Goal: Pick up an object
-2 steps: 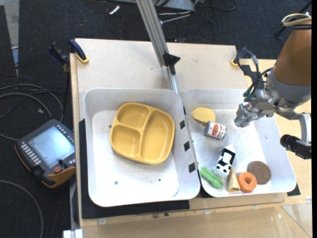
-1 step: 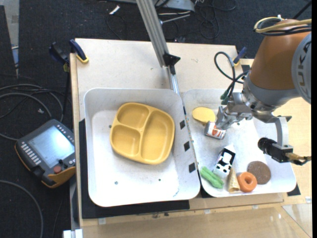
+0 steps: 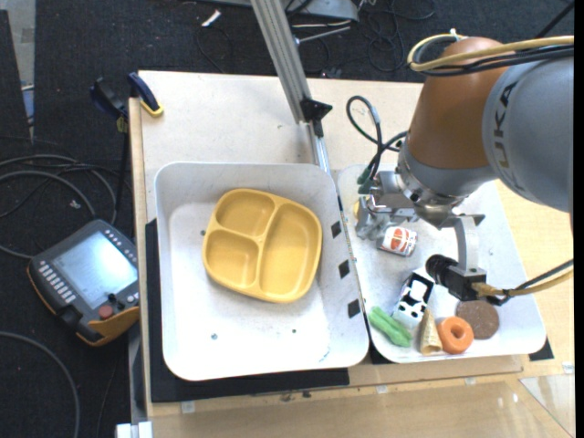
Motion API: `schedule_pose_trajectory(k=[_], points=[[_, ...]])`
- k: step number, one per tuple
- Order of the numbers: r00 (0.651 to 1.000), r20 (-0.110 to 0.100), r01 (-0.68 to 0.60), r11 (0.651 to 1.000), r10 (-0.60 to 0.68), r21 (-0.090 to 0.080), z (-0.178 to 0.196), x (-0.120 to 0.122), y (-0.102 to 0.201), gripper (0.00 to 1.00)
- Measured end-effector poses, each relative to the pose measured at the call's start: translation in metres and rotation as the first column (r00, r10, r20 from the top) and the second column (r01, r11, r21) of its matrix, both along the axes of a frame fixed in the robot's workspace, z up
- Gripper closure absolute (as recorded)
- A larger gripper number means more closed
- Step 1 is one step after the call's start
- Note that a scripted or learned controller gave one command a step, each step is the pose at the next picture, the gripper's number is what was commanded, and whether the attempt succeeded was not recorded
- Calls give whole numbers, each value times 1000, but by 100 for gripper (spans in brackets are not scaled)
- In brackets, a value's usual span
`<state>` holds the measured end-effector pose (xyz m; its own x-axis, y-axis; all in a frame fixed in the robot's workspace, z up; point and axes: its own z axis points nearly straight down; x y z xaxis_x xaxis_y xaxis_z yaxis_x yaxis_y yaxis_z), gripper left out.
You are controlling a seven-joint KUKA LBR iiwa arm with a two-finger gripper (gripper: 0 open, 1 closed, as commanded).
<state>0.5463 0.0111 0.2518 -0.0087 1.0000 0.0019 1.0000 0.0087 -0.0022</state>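
**Gripper down in the right bin, next to the little can**

Gripper (image 3: pixel 376 210) sits low over the far-left part of the right bin (image 3: pixel 511 245), and the arm's bulky grey and orange wrist (image 3: pixel 456 126) hangs right over it, so honestly can't tell how it's set or whether it has anything. A small red and white can (image 3: pixel 399 240) lies on its side just beside it, toward the near side, looks apart from it but it's tight.

Rest of the stuff in that bin is bunched at the near end: a black and white cow-patterned toy (image 3: pixel 415 297), a green bean-shaped piece (image 3: pixel 391 326) at the near-left corner, a cream cone-ish thing (image 3: pixel 429 336), an orange ring (image 3: pixel 455 335) touching it, and a brown round cookie (image 3: pixel 478 319) just to the right of the ring. A black bit of arm hardware (image 3: pixel 447 275) sits just above the cookie.

Left bin (image 3: pixel 182 245) holds a yellow divided plate (image 3: pixel 263 245) with three sections, flat in the middle
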Motion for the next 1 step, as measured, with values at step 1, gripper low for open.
schedule_pose_trajectory(k=[1], points=[[1000, 4, -1, 1000, 1, 0, -1, 17, 61, 100]])
